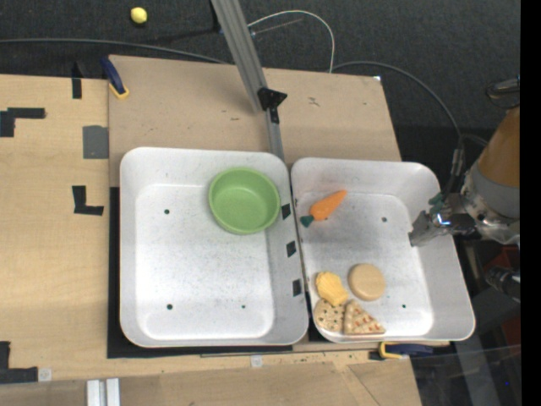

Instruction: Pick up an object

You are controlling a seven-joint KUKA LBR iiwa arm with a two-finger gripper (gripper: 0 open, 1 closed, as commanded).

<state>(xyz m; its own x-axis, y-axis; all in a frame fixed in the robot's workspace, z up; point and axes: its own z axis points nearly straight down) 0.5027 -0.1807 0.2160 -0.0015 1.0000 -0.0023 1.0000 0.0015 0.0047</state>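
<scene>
Nearest you, by the right bin's (439,311) front edge, lie the food pieces (348,301); your end effector (425,227), its grip state unreadable, sits at the right rim, the carrot (326,205) lying leftward, long axis slanting.

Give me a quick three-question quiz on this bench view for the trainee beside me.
1. True or false: the green bowl sits in the left bin.
2. Which lies nearest the gripper? A) toy carrot B) bowl C) yellow ball
3. Fill in: the round tan piece lies in the ___ bin.

Key: 1 true. 2 A, the carrot, in the right bin, whose right rim the gripper hangs at. 3 right.
</scene>
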